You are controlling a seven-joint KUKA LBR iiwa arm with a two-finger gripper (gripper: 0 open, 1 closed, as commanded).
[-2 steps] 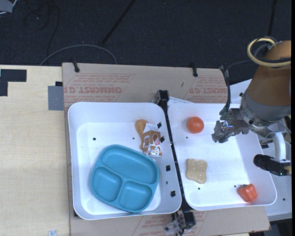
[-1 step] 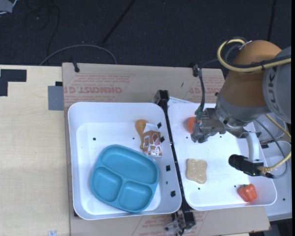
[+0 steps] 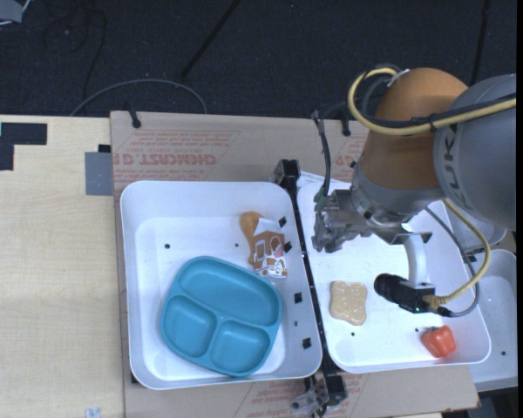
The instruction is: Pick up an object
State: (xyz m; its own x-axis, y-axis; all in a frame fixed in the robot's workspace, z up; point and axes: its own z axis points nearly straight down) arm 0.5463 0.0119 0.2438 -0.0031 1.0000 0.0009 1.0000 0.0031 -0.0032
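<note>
A pale bench [image 3: 44,277] is bearing two white bins. The pincer [image 3: 327,226] is hanging over the right bin [image 3: 388,342], and whether it is released or clenched cannot be told. A tan slice [image 3: 349,303] is lying just below it and an orange lump [image 3: 438,340] well to its lower right. A blue plate [image 3: 218,316] and a brown packet [image 3: 263,246] are sitting to its left, in the left bin [image 3: 148,251].

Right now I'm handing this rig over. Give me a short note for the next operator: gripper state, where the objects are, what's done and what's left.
Gripper: over the far left part of the right bin, close to the divider, with nothing seen held.
Right bin: beige toast-shaped piece just nearer the camera than the gripper; orange-red item in the near right corner.
Left bin: blue divided plate, brown piece and printed packet beside the divider.
Done: nothing picked yet.
Left: grasp and lift one object.
</note>
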